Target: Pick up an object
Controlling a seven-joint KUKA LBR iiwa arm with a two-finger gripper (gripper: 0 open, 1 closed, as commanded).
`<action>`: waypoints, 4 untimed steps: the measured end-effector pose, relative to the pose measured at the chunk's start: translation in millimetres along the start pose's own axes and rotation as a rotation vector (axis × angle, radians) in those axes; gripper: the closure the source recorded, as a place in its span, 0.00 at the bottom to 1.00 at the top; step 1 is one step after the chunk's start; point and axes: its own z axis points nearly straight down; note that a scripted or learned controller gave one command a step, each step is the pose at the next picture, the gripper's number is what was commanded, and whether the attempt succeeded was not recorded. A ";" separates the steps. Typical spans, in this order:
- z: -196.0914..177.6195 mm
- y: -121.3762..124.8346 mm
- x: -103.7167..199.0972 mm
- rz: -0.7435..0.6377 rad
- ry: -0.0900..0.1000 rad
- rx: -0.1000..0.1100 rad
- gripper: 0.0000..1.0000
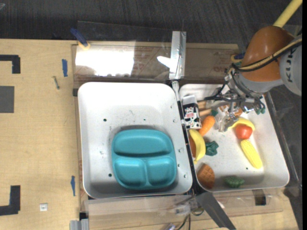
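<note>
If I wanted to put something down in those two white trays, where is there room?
Left bin: bare floor all around the teal divided plate, widest behind it. Right bin: crowded; toy food sits under the gripper, with a small patch between banana and corn.

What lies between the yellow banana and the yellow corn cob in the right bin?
In the camera view, a dark green leafy toy lies between the yellow banana and the yellow corn cob, beside the banana.

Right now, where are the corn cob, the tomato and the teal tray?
corn cob (pixel 252 154), camera view, middle of the yellow cob in the right bin.
tomato (pixel 244 132), camera view, centre of its red skin.
teal tray (pixel 143 143), camera view, floor of its long top compartment, left bin.
</note>
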 end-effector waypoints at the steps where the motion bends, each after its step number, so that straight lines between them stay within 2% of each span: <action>1: 3.6 48.9 28.3 0.102 -0.014 0.007 0.00; 2: 3.3 61.9 79.9 0.134 -0.016 0.006 0.00; 3: 5.7 23.2 -8.7 0.045 0.002 -0.002 0.00; 4: -45.4 -29.1 24.3 -0.104 0.001 0.003 0.00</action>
